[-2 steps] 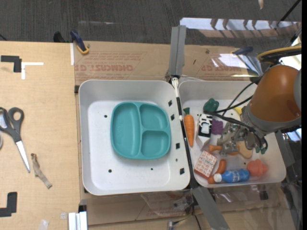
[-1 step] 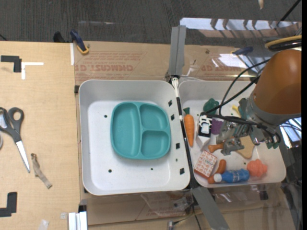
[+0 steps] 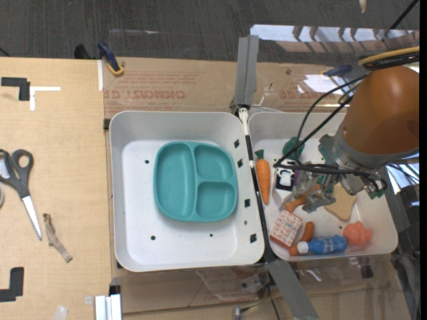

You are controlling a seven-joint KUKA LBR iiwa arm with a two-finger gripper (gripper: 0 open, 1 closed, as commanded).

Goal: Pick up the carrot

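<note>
Carrot [image 3: 263,179] aside for a moment, we see the grey and orange arm [image 3: 387,115] over the right bin [image 3: 380,245], and a teal divided plate [image 3: 196,181] in the left bin [image 3: 127,199]. Our end effector [image 3: 319,197] hangs among the right bin's clutter; we cannot tell its opening. The carrot lies along that bin's left wall, left of the end effector and apart from it.

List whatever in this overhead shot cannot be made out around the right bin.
- Tool: its fingers merge into cables and clutter; open or shut is unclear.
- Items under the arm: partly covered in the right bin.
- Carton: print too small to read.
- Carrot: in plain sight against the bin's left wall.
</note>
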